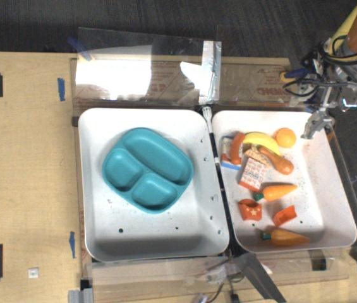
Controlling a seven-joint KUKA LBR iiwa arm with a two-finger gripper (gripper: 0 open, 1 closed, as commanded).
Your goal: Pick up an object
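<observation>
The right bin holds a pile of toy food: a yellow banana, an orange ball, a brown sausage, a red-orange piece, a small printed carton, two carrots, a red cube and a red wedge. My gripper hangs over the bin's far right corner, just right of the orange ball and apart from all the food. Nothing is seen in it.
The left bin holds a teal divided plate. A clear plastic sheet and a taped post stand behind the bins. Cables bunch near the arm's wrist at the upper right.
</observation>
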